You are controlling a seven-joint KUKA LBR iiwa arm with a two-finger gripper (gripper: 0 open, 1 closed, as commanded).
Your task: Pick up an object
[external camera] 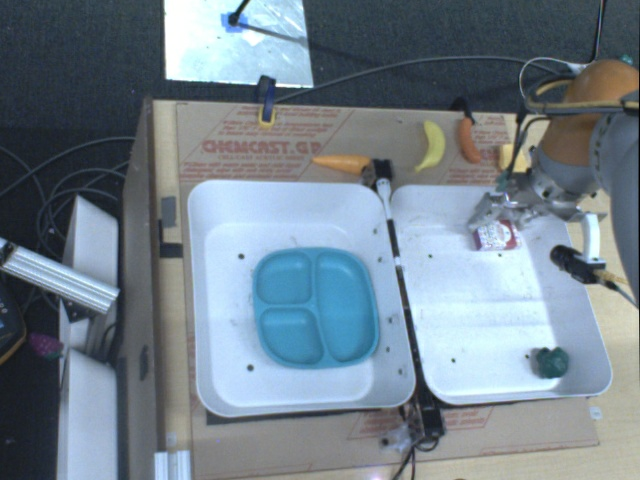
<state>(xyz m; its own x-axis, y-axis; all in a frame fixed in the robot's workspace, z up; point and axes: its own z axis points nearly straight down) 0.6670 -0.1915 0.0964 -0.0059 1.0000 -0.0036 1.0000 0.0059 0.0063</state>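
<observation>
Nearest the camera, a small dark green rounded object [548, 361] sits in the right white bin [470, 368], well below the jaws. To their left, in the left white bin [225, 228], lies a blue three-compartment plastic tray [315, 305]. The metal two-finger gripper [497, 211] hangs just above a small red-and-white packet [495, 235]; jaw state cannot be told. Beyond the jaws lie a yellow banana [432, 146], a red sausage-shaped toy [468, 140] and, further left, an orange carrot [340, 163].

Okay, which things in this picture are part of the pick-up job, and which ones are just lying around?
Part of the job:
gripper, low in the right bin
red and white packet, right beneath it
dark green object, same bin, near corner

Lying about:
blue divided tray in the left bin
banana, carrot and sausage on the board behind
</observation>
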